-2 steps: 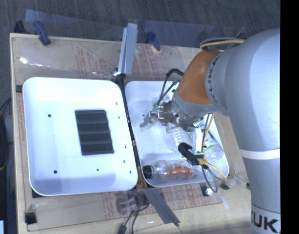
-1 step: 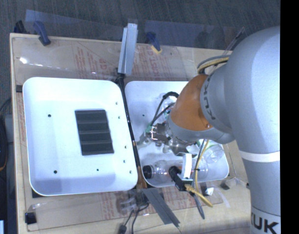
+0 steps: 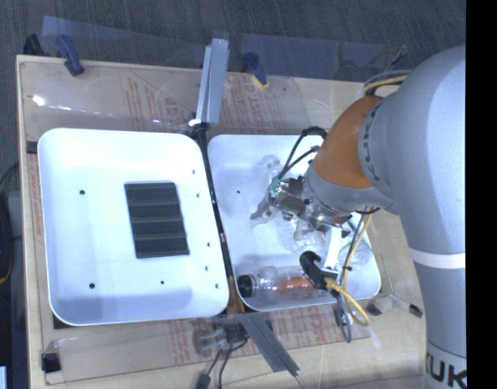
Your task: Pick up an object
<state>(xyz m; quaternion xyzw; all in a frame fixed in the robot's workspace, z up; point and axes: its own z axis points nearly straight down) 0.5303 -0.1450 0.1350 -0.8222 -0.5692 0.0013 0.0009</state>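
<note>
your arm reaches in from the desk's right edge and its hand [image 3: 272, 203] hangs low over the middle of the right bin [image 3: 232, 168]. from this slant you cannot tell how the hand is set, because the wrist and its cables cover most of it, so treat the grasp as unproven.

the nearest candidate is a clear plastic bottle [image 3: 276, 282] with a dark cap, lying on its side along the right bin's front wall, close to the front edge of the desk. it sits apart from the hand, toward the front. some pale, see-through wrapping [image 3: 268, 168] looks to lie under and behind the hand, but it is too faint to name with confidence.

the left bin [image 3: 62, 217] carries a dark ribbed block [image 3: 156, 219] near its middle, well apart from the arm.

watch for these risks: a round, slick bottle is likely to roll or squirt out if pinched off centre; being tucked against the wall, it may leave no room for one side of the hand; clear items may fool the program's aim; and the loose yellow cable [image 3: 352, 302] dangling by the bottle could snag.
</note>
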